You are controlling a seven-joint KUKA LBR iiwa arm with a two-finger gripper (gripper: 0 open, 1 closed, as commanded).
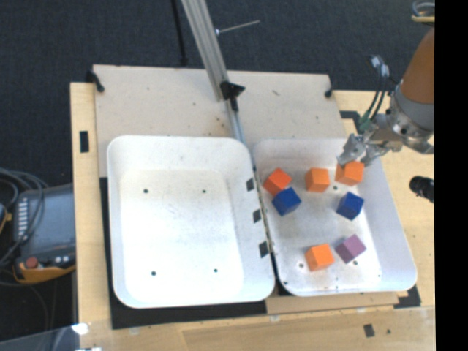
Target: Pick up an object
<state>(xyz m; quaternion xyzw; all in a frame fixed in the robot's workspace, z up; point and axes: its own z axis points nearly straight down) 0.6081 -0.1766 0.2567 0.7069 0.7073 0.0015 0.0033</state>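
Note:
My gripper (pixel 355 158) reaches in from the right over the far right corner of the right bin (pixel 391 269). An orange cube (pixel 352 172) sits directly at its tip, touching or just under it. A second orange cube (pixel 317 179) lies just to the left, and a third orange cube (pixel 277 180) rests against a blue cube (pixel 287 200) near the bin's left wall. Another blue cube (pixel 350 205) lies below the gripper. At the bin's near side are one more orange cube (pixel 319 257) and a purple cube (pixel 350 248).
The left bin (pixel 121 218) stands beside the right one, sharing a middle divider. A slanted metal rail (pixel 208 46) runs from the top to the bins' junction. Cables and a grey box (pixel 36 225) lie at the far left.

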